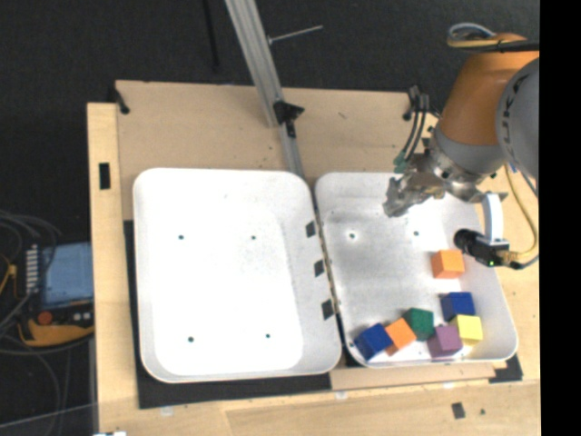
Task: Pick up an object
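Observation:
My gripper hangs over the far part of the right bin, below the orange-banded wrist. Nothing shows between its fingertips. Several small blocks lie in that bin's near right part: an orange block closest to the gripper, a blue block, a yellow block, a purple block, a green block, a second orange block and a second blue block. The blocks sit well in front of the gripper, toward the near rim.
The left bin lies beside the right one, with clips along the seam between them. A slanted metal pole rises behind the bins. A black cable fitting hangs by the right bin's right edge.

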